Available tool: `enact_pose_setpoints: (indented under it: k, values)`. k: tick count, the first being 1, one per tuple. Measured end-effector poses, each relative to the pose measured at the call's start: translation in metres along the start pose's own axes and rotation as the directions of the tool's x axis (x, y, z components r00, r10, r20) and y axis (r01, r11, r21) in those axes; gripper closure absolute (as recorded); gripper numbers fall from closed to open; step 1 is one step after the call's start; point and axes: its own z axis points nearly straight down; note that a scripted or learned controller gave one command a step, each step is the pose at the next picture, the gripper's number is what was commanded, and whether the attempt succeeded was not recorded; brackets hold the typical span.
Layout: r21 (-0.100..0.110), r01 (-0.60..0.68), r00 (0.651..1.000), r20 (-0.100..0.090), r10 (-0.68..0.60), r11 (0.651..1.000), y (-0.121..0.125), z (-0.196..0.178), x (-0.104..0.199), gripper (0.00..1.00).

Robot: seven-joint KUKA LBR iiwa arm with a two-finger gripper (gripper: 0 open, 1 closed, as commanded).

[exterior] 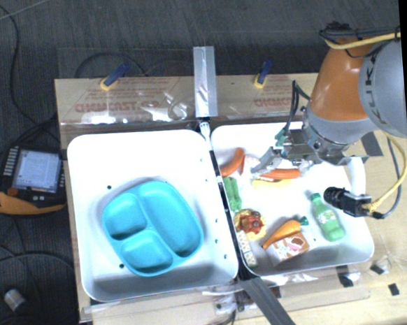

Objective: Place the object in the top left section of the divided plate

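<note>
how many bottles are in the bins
1: a green bottle lies near the right bin's right side, cap toward the arm. Others might be hidden under the gripper.

Divided plate (152, 227): light blue, rounded, three compartments, lying flat and turned at an angle in the left white bin (93, 272). Toy carrot (284, 175): orange, lying roughly level in the right bin (361, 251), directly beneath the gripper (277, 161).

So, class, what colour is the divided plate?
Light blue plate, clearest in the camera view.
</note>
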Motion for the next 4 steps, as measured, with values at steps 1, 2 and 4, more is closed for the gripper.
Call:
enact_pose_setpoints:
  k: [1,2,4]
  values:
    - [0.003,-0.163,0.987,-0.003,0.163,0.987,0.011,0.042,0.007,1.0]
    - [0.003,-0.335,0.942,-0.002,0.335,0.942,0.0,0.044,0.114,1.0]
    - [-0.047,-0.64,0.768,-0.017,0.64,0.767,0.02,0.077,0.141,1.0]
